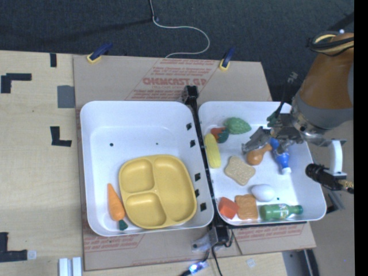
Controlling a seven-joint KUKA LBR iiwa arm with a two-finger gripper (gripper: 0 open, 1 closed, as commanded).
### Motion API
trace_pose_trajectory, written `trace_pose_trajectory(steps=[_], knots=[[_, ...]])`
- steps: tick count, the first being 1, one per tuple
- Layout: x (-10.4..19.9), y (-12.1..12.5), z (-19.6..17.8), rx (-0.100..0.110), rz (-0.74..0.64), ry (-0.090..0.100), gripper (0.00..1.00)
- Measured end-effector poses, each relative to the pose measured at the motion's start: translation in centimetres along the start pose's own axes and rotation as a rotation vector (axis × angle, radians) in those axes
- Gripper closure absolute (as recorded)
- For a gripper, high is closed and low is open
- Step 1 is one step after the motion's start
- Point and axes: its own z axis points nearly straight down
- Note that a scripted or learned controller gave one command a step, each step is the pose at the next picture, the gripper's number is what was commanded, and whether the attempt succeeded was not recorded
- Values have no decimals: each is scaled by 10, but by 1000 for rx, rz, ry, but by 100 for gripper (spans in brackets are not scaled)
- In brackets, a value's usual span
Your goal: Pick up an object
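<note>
The hand [260, 142], grip impossible to tell, hovers above a drumstick [259, 153]; best descend straight, toward six o'clock.

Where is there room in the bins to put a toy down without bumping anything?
Best spot: the bare floor of the left bin behind the yellow plate, up to its far wall. The right bin is crowded: corn, cracker, egg, green bottle and the gripper.
</note>
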Motion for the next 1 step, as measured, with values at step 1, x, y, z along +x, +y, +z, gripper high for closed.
trace_pose_trajectory(steps=[1], knots=[[0, 2, -5, -10, -3, -2, 0]])
